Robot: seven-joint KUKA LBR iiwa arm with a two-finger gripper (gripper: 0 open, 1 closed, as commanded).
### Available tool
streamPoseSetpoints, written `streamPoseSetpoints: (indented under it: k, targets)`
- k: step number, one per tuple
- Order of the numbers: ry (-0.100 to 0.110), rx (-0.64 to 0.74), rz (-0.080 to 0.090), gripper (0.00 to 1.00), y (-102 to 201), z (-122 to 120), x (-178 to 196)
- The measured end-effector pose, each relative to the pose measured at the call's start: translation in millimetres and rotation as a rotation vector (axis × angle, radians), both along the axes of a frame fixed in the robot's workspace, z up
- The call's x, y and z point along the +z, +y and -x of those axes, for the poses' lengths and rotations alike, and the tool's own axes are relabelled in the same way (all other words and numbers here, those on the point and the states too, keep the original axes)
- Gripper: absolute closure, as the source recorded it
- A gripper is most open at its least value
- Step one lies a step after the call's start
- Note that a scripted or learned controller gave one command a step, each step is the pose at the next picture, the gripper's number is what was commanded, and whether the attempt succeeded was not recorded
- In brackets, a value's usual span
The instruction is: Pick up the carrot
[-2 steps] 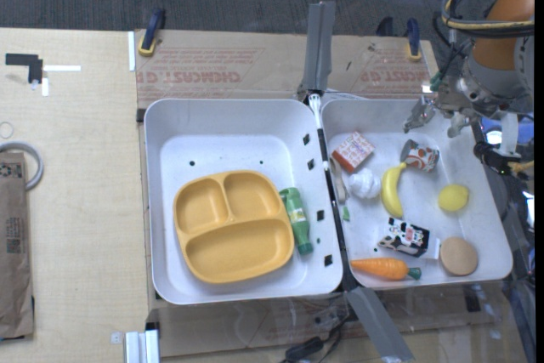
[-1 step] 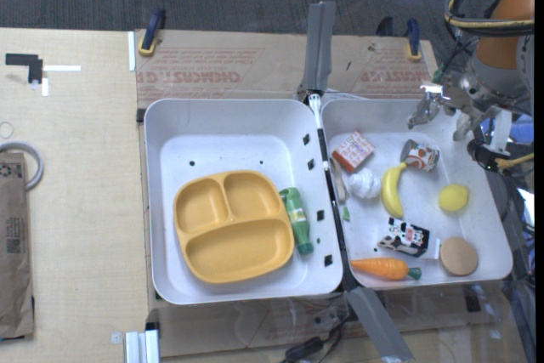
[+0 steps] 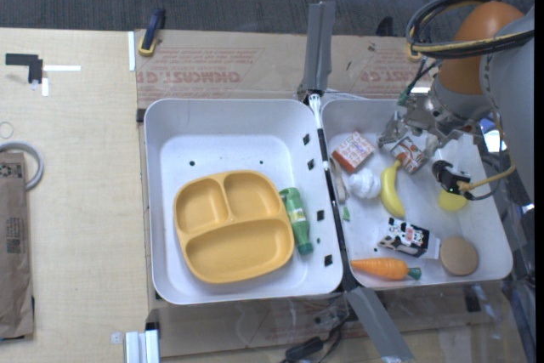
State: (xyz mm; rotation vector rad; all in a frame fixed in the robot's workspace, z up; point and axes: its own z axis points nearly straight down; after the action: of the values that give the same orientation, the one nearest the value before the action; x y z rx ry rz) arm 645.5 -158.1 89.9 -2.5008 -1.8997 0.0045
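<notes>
The carrot (image 3: 382,269) is being seen lying flat in the right bin (image 3: 493,268), at about six o'clock of that bin, close to the near wall, with its green stalk end pointing toward three o'clock. It is being touched by nothing but the bin floor.

The gripper (image 3: 410,134) is being held over the far part of the same bin, at roughly twelve o'clock, well apart from the carrot. Whether it is spread or pressed together cannot be told, since the view is being cluttered there by a small red-and-white packet (image 3: 414,155) just below it.

A banana (image 3: 391,191) is being observed near the bin's centre, upright in the view, with a white crumpled object (image 3: 365,184) just beside it at nine o'clock and a red-and-white box (image 3: 353,151) at about eleven o'clock. A black-and-white carton (image 3: 406,237) is lying between the banana and the carrot. A round tan disc (image 3: 459,256) is resting at four o'clock, and a yellow object (image 3: 452,200) at three o'clock.

In the left bin (image 3: 170,140), a yellow divided plate (image 3: 234,225) is being shown, with a green bottle (image 3: 297,219) lying just beside it at three o'clock.
</notes>
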Motion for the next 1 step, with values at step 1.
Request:
streamPoseSetpoints:
  k: [1]
  targets:
    - [0.0, -0.422, 0.002, 0.0, 18.7, -13.4, 73.1]
